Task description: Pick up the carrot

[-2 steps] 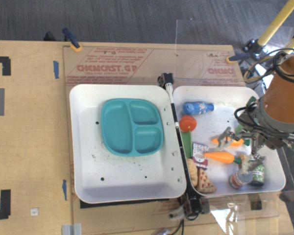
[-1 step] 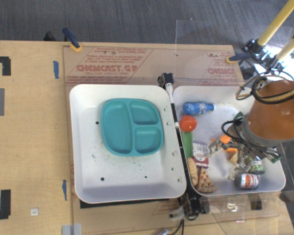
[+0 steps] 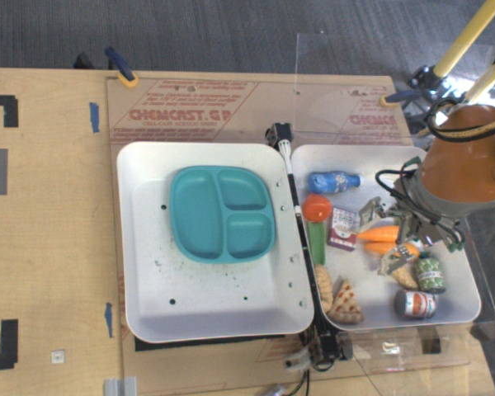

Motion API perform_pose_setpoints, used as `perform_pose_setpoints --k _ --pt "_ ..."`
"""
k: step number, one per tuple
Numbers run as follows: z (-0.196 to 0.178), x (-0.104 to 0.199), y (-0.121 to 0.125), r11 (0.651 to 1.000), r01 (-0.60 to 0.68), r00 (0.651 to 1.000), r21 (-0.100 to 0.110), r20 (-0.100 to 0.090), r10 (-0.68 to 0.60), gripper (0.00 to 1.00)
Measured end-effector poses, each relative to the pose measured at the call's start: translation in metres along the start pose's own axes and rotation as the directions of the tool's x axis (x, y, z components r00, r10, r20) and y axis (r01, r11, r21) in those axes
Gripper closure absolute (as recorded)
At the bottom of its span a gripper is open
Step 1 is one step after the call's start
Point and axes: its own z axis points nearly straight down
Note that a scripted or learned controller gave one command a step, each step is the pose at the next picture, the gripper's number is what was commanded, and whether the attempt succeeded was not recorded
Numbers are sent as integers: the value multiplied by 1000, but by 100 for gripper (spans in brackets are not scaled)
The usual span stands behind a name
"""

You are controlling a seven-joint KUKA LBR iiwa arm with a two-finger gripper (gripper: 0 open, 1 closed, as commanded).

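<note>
While the grey arm with its orange band (image 3: 469, 151) reaches in from the right, its two-finger gripper (image 3: 396, 236) sits low over the right shallow white bin (image 3: 470, 291), at the right end of the tapered orange carrot (image 3: 378, 235). Whether the metal parts are spread or closed cannot be told, since cables and the wrist crowd that spot, and the carrot's right end is hidden among them. The carrot lies roughly level across the middle of the right bin, its visible left end pointing toward the small maroon and white carton (image 3: 343, 227) just beside it.

Farther left in that bin a green stick-shaped item with a round orange-red cap (image 3: 316, 221) lies along the bin's left wall, and a small blue plastic bottle (image 3: 333, 181) rests above it near the far edge. Toward the near edge sit two tan pastry-like pieces (image 3: 337, 295), a short tin with a red label (image 3: 415, 304), and a dark green jar (image 3: 430, 273) just above the tin.

The left shallow white bin (image 3: 144, 295) holds a teal plastic plate with three compartments (image 3: 223, 213), lying flat near its centre. Both bins rest on a brown cardboard sheet (image 3: 181, 110) on the pale wooden bench (image 3: 41, 246).
</note>
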Motion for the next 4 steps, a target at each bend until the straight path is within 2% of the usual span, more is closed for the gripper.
perform_pose_setpoints --k 1,2,3,4 --pt "7 28 -2 946 -323 946 5 -7 323 0" --pt "0 29 -1 946 -324 946 4 -13 324 100" --pt "-50 28 55 885 -466 884 5 -34 466 100" --pt "-83 13 109 765 -644 764 13 -33 644 100"
